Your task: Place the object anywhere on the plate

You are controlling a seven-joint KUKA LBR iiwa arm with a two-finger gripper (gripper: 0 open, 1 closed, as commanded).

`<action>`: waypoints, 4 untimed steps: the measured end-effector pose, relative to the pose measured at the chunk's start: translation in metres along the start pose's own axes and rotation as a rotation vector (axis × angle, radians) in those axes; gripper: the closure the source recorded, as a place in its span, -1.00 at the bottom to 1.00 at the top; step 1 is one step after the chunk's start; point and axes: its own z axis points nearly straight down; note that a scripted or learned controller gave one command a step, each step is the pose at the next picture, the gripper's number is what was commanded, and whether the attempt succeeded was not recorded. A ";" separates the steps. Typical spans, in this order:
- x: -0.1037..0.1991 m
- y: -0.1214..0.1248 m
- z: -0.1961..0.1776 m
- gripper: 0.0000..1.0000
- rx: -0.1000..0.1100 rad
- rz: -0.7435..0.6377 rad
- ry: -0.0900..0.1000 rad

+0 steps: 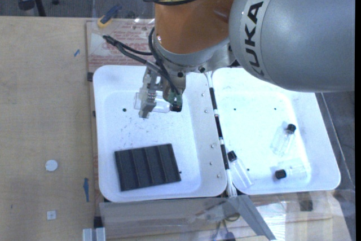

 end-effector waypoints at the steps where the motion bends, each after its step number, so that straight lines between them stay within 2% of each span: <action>1: -0.093 0.016 0.051 1.00 -0.001 -0.152 -0.001; 2: -0.102 0.019 0.079 1.00 -0.003 -0.963 0.001; 3: -0.114 0.016 0.085 1.00 -0.003 -1.121 -0.004; 4: -0.114 0.013 0.010 1.00 -0.003 -1.135 -0.005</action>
